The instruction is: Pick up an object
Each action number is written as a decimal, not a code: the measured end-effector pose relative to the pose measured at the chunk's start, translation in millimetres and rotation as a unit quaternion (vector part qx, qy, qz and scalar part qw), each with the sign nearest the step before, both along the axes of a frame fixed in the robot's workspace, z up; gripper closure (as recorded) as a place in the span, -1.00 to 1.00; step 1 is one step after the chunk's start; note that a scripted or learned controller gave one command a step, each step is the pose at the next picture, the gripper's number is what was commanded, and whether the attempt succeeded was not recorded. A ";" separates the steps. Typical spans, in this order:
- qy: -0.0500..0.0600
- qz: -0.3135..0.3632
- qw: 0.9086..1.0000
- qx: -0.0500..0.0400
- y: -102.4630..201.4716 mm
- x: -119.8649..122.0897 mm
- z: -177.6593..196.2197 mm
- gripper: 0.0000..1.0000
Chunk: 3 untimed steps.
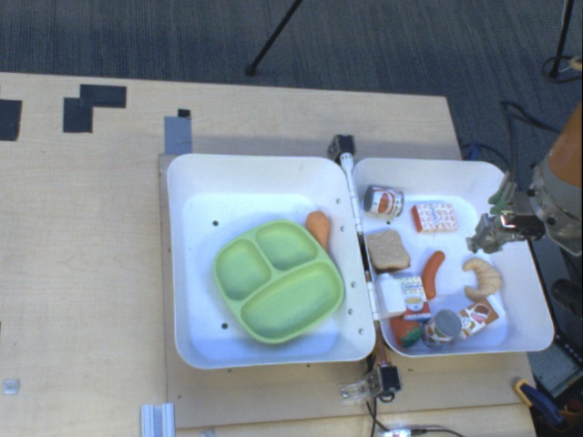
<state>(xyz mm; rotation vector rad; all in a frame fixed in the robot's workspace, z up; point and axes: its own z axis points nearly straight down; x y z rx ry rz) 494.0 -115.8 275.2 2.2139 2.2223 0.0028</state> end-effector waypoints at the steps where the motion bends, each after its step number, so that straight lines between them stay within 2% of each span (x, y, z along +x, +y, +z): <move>1: 0.001 0.001 1.000 0.001 54.3 -6.5 -20.9 1.00; 2: 0.000 0.001 1.000 0.001 106.2 -6.0 -5.8 1.00; 3: 0.002 -0.001 1.000 0.001 63.6 53.1 -82.8 1.00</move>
